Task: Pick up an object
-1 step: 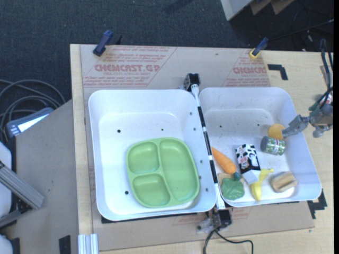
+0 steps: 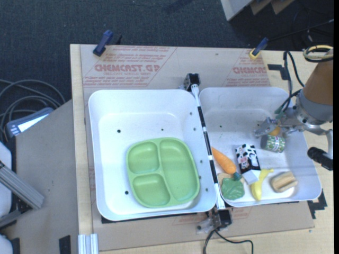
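My gripper [image 2: 271,127] is low over the right bin [image 2: 233,106], near its right side. Just below it in the view lies a small green and yellow can [image 2: 275,143], touching or nearly touching the gripper; whether it is gripped cannot be made out. Toward the front of the same bin are an orange carrot [image 2: 224,161], a black-and-white cow-patterned box [image 2: 246,156], a green leafy toy [image 2: 233,188], a yellow banana [image 2: 259,183] and a tan bread roll [image 2: 283,181].
The left bin [image 2: 106,115] holds a green divided plate [image 2: 161,172] near its front. The arm's grey wrist and orange band [image 2: 320,83] cover the right bin's right rim. A black divider clip [image 2: 192,80] sits between the bins at the back.
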Robot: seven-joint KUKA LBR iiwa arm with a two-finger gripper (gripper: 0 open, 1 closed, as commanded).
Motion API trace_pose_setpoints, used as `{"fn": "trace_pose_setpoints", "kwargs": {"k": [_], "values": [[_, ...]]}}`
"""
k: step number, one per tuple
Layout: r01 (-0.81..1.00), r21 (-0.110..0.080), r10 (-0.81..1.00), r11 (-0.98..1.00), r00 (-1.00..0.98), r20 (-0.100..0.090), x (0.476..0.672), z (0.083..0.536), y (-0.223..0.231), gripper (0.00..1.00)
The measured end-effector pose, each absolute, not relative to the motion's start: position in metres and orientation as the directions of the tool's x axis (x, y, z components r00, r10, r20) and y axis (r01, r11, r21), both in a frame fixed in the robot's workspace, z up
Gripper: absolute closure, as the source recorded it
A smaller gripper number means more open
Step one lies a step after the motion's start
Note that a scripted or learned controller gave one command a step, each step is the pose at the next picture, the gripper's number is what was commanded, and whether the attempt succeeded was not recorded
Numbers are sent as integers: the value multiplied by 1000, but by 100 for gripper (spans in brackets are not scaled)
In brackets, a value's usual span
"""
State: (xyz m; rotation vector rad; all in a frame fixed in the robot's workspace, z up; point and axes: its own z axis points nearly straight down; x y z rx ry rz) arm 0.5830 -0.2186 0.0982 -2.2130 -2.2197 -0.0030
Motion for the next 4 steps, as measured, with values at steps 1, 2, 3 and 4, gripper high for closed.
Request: {"fn": "trace_pose_setpoints", "kwargs": {"k": [1,2,3,4], "values": [[1000,1,1000,4,-4,1,584,110,-220,100],[1000,0,1000,4,-4,2,584,110,-220,0],[1000,2,1000,2,-2,0,656,85,-153,0],[1000,3,1000,1,-1,-1,665,85,-142,0]]}}
